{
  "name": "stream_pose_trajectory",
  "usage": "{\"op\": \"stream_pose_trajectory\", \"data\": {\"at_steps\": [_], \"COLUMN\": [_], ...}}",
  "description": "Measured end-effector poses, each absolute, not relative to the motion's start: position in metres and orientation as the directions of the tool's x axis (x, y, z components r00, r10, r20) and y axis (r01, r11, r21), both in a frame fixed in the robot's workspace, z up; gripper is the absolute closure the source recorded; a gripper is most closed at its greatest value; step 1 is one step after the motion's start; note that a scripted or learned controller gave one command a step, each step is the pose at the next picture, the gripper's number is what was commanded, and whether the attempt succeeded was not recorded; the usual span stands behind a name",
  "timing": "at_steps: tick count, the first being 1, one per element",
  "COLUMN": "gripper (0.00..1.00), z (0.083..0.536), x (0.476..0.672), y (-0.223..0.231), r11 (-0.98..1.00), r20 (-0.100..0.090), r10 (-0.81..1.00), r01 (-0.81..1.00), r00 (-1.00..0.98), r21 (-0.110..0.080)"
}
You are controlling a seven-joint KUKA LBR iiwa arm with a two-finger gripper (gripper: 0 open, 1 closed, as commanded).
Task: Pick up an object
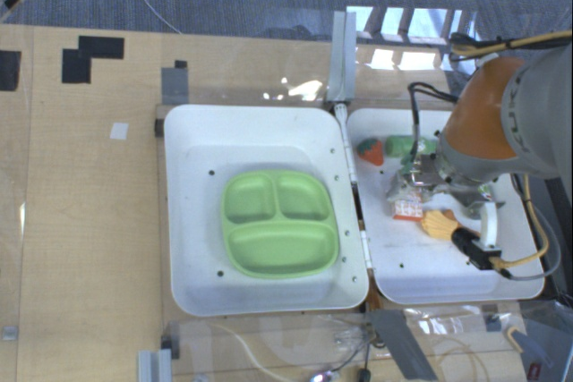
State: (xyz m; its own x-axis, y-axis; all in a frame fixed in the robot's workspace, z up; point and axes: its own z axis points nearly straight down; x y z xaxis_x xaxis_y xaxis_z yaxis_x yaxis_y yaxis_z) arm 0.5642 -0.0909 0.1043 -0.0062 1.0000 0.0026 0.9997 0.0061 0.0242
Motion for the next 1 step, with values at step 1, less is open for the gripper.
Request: {"op": "stream_pose_trajectory", "data": {"at_steps": [1], "gripper": [1.00], "z": [0.1852], "x": [0.5355], "y": [-0.0113], "r11": [0.005], "r20": [0.001], "r10": [1.000], "r01": [1.000], "r00": [-0.005], "r21": [0.004]}}
